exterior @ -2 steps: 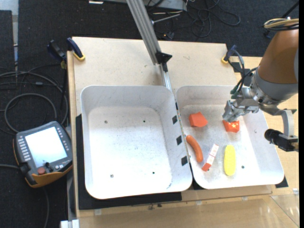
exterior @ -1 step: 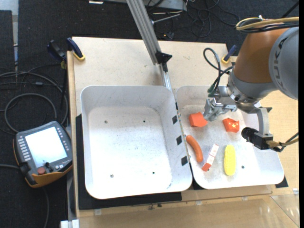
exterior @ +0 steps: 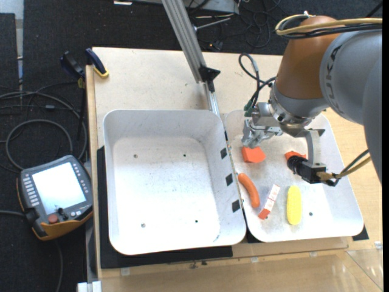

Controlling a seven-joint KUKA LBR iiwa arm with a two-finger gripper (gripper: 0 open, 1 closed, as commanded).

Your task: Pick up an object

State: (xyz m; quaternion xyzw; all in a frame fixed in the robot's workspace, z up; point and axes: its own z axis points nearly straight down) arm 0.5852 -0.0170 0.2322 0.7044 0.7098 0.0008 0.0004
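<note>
Camera view puts the jaws (exterior: 253, 137) just above the orange block (exterior: 254, 155) in the right bin (exterior: 340, 227), centre-right of frame; block lies directly below-right; whether they are released or clenched, I cannot tell

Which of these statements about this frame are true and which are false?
1. All the loose objects lie in the right bin. True.
2. The yellow corn lies in the left bin. False: it lies in the right bin, near the front.
3. The gripper hangs just above the orange block. True.
4. The orange sausage lies beside the divider between the bins. True.
5. The corn lies on top of the sausage. False: they lie apart, with a small red and white stick between them.
</note>
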